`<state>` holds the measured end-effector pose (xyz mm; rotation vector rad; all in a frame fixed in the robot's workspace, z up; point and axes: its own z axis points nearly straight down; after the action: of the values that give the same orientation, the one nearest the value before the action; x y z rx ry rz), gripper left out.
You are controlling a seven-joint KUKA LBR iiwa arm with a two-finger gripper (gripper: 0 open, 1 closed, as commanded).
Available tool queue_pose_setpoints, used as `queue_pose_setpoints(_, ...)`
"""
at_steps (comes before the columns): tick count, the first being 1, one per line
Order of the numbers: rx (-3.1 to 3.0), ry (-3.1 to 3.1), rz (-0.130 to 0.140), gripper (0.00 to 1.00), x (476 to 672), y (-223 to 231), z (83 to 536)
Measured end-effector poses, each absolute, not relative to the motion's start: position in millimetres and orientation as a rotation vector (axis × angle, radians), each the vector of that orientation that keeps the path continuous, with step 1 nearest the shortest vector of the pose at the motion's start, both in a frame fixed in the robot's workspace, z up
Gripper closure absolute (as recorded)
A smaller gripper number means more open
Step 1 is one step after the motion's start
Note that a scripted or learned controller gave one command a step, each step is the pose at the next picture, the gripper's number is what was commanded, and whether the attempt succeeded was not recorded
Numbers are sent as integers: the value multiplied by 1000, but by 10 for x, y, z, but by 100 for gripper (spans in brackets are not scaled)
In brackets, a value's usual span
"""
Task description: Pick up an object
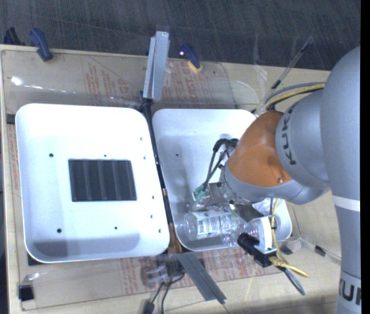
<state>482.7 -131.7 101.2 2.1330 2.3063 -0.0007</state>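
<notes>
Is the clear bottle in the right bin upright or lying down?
Lying down: the clear bottle rests on its side along the right bin's near wall, below the arm's wrist.

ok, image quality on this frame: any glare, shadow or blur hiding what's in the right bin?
Camera view: even, soft light; the white bins are bright but keep their edges. The arm covers and shades much of the right bin. The clear plastic bottle is low-contrast against the white, readable mainly by its label. The left bin shows a soft shadow along its near wall. Overall slightly soft, no motion blur.
</notes>
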Motion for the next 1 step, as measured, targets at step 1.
queue_pose_setpoints(1,2085,2347,1,100,5097,-859,2713)
